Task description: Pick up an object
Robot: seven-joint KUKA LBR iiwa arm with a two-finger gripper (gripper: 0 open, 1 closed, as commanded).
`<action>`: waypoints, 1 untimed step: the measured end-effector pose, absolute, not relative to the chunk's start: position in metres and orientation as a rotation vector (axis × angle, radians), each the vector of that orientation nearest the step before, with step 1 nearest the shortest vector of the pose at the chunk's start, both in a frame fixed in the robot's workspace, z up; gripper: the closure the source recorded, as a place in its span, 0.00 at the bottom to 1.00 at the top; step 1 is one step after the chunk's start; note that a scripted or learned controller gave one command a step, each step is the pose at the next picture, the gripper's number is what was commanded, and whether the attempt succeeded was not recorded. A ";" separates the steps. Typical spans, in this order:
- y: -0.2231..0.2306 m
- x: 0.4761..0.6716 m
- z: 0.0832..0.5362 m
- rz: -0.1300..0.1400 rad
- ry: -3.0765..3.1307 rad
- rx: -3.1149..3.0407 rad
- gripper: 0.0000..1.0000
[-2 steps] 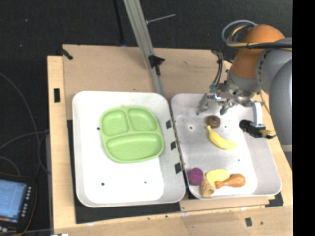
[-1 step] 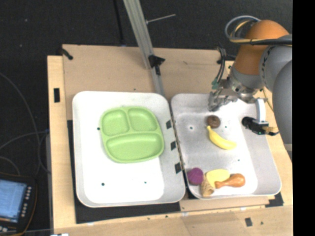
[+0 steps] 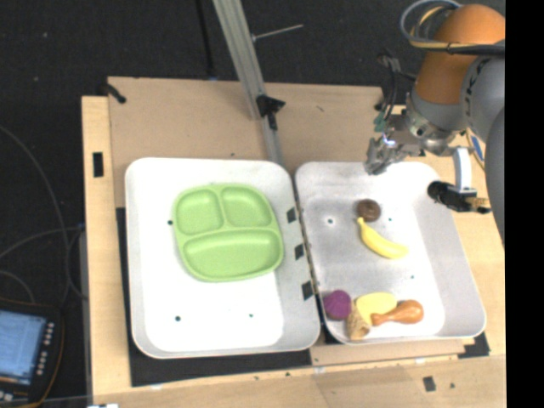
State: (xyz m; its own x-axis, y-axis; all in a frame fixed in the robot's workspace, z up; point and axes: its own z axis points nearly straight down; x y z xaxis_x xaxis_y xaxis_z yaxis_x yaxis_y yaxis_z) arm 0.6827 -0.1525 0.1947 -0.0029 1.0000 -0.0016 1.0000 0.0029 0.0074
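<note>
Over the bench, gripper: the gripper (image 3: 380, 157) hangs above the far edge of the right bin (image 3: 442, 262), near its back rim, at the end of the grey arm (image 3: 442, 83) with the orange band.
Gripper state: I cannot tell if it is released or clenched; the tip is small and dark from this angle. Nothing is seen held at it.
Right bin, contents: a small brown ball (image 3: 367, 210) lies nearest to the gripper, and a banana (image 3: 382, 240) lies just beside it, toward the front. At the front rim there is a group close together: a purple round thing (image 3: 337, 303), a yellow piece (image 3: 376, 303), an orange-brown thing shaped like a drumstick (image 3: 399, 314), and a pale cone-like piece (image 3: 357, 323).
Left bin, contents: the left bin (image 3: 153, 313) carries a green divided plate (image 3: 227, 231) with three compartments, and nothing lies in them.
Done: as far as I can judge, only the approach; the arm is over the right bin, and all objects lie on the bin floor.
Left to do: to choose one object, to come down on it, to close on it and to lift it.
Likely target: the brown ball or the banana, because they are closest and apart from the crowded front group. This is my guess only.
</note>
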 end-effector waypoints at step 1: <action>-0.154 0.684 0.230 0.005 2.222 2.213 1.00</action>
State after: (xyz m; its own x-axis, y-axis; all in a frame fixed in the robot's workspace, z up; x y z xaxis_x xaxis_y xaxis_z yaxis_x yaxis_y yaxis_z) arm 0.6837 -0.1543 0.2304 -0.0037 1.0000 -0.0019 1.0000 0.0037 0.0060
